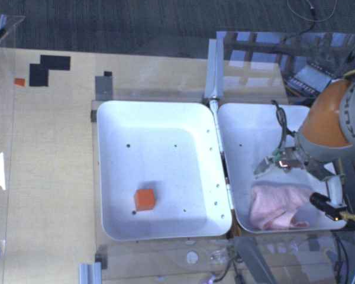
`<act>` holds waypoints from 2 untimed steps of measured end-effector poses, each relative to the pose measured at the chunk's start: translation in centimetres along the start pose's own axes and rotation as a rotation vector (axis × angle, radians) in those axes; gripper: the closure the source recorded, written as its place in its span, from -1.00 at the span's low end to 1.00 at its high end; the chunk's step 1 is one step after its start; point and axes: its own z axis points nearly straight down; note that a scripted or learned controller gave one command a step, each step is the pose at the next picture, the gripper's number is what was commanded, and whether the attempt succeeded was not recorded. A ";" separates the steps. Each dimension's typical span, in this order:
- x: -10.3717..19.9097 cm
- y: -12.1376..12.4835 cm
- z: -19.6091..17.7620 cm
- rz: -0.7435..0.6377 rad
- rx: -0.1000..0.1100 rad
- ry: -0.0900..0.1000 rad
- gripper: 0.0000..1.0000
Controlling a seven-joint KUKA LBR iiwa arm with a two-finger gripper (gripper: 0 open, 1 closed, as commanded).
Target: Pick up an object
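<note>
Gripper (279, 164) at right of frame, poised above pink cloth (278, 206) (finger spread indiscernible), orange block (145, 199) lower left, likely aiming for cloth.

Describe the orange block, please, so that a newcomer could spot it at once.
Start at the two white bins side by side and take the left bin. The block lies on its floor near the front left corner, alone. It is a small orange cube, unlike the soft pink cloth in the right bin.
</note>
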 end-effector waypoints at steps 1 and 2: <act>3.6 -4.3 0.5 -0.165 -0.014 -0.006 -1.00; -1.9 0.9 -1.8 -0.082 0.000 0.000 -1.00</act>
